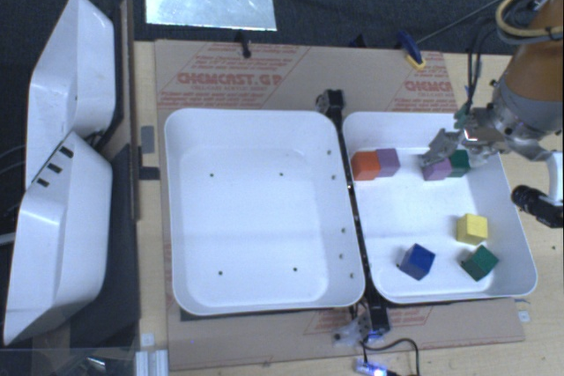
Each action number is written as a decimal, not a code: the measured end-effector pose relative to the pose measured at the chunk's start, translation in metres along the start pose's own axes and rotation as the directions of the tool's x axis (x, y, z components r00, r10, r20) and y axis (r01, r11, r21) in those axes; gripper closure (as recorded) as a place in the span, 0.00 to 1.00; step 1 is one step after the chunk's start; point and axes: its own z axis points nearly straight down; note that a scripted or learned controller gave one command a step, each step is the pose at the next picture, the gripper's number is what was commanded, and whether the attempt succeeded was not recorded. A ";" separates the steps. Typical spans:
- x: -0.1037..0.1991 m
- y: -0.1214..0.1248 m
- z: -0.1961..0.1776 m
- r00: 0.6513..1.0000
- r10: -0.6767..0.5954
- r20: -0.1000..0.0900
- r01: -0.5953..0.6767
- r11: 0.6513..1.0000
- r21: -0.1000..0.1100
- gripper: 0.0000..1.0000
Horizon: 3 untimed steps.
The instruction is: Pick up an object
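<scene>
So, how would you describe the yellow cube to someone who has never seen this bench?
Look in the right bin, along its right side. The yellow cube sits there, just above a dark green cube. It is the one yellow block among the blue, orange and purple ones.

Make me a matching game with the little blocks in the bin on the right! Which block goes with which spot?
Things:
1. orange cube-shaped block
2. yellow cube-shaped block
3. blue cube-shaped block
4. dark green cube-shaped block

Places:
A. in the bin's near right corner
B. along the bin's near edge, left of the dark green one
C. touching a purple cube-shaped block, by the bin's left wall
D. just above the dark green one, by the bin's right side

Pairs: 1-C, 2-D, 3-B, 4-A
</scene>
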 end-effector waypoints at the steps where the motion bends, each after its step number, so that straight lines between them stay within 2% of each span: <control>1: 0.008 -0.014 0.102 1.000 0.000 -0.001 0.000 1.000 0.009 0.00; 2: 0.010 0.039 0.164 1.000 -0.001 0.000 0.001 1.000 0.003 0.00; 3: 0.020 0.072 0.162 1.000 0.002 0.000 -0.002 1.000 0.002 0.00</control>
